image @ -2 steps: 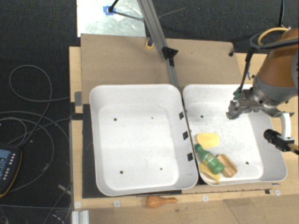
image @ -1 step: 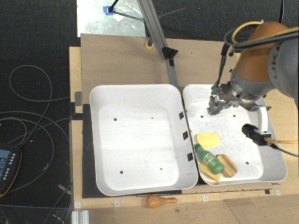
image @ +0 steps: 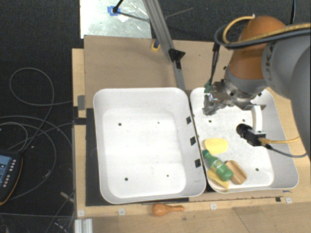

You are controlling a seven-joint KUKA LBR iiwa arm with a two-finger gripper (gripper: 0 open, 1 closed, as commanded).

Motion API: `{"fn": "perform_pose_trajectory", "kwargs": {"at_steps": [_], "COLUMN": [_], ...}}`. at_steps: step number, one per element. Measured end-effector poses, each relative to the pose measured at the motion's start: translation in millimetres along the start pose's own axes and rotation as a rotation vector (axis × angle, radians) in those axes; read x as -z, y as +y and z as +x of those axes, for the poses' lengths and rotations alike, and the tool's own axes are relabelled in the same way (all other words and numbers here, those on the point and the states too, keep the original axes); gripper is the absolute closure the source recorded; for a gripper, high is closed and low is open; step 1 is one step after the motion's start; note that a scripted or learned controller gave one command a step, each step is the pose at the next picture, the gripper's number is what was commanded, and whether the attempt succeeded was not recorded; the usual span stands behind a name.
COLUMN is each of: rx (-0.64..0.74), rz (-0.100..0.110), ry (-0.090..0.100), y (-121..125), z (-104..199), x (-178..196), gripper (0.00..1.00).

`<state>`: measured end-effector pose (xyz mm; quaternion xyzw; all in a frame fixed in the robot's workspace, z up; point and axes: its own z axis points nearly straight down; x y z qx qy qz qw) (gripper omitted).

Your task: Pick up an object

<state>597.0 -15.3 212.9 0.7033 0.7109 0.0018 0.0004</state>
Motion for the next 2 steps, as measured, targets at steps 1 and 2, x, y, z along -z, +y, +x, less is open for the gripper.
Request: {"fn": "perform_pose_trajectory", "kwargs": {"at_steps": [1,2], "rx": [0.001,0.0], "rz": [0.0,0.0], "ry": [0.001,0.001], "y": [16,20], "z": [60,111], "x": [-2,4], "gripper": [1.0,1.0]}}
